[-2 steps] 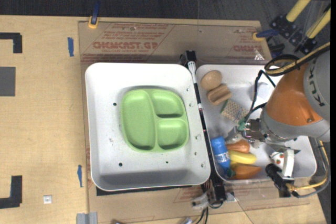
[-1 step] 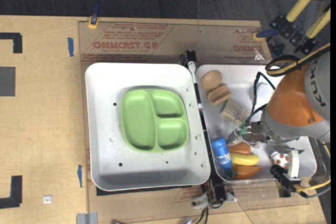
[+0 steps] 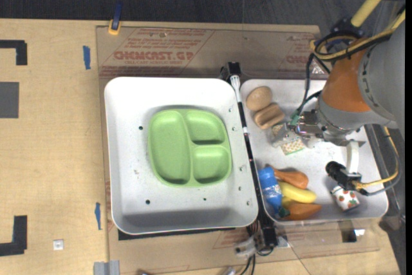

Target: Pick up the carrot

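The carrot (image 3: pixel 291 176), orange and tapered, lies in the right bin (image 3: pixel 376 203) near its front left. It rests against a yellow banana (image 3: pixel 299 193) and a blue object (image 3: pixel 270 187). My gripper (image 3: pixel 291 133) is over the middle of the same bin, farther back than the carrot and apart from it. A small pale checkered piece (image 3: pixel 291 147) sits right under the gripper tip. Nothing shows as held.
Two tan bread-like pieces (image 3: pixel 264 106) lie at the right bin's back left. A darker orange object (image 3: pixel 302 209) sits at the front, and a white red-dotted item (image 3: pixel 346 198) at the front right. The left bin (image 3: pixel 129 158) holds a green divided plate (image 3: pixel 190 146).
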`<state>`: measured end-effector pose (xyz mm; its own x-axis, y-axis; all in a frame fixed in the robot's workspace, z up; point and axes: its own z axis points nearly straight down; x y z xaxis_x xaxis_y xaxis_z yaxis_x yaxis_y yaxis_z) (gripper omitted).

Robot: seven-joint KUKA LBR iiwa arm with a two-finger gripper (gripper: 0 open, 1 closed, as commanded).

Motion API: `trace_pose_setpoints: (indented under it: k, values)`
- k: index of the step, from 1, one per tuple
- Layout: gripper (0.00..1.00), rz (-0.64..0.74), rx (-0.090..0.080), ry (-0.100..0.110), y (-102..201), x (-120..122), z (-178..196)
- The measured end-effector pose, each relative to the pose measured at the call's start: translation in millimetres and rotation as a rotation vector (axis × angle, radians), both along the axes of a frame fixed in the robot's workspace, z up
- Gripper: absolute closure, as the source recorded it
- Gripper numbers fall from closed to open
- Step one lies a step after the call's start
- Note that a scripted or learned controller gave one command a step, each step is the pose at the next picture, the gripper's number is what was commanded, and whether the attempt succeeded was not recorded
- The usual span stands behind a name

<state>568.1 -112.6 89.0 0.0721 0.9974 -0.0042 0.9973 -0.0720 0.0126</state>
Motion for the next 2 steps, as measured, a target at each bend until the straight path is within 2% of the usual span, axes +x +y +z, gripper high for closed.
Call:
trace_pose_setpoints:
  k: [1,2]
  values:
    - [0.0,0.145,-0.001,0.0,-5.9,-58.3,0.4]
    - [0.0,0.05,-0.003,-0.006,16.6,-83.4,0.5]
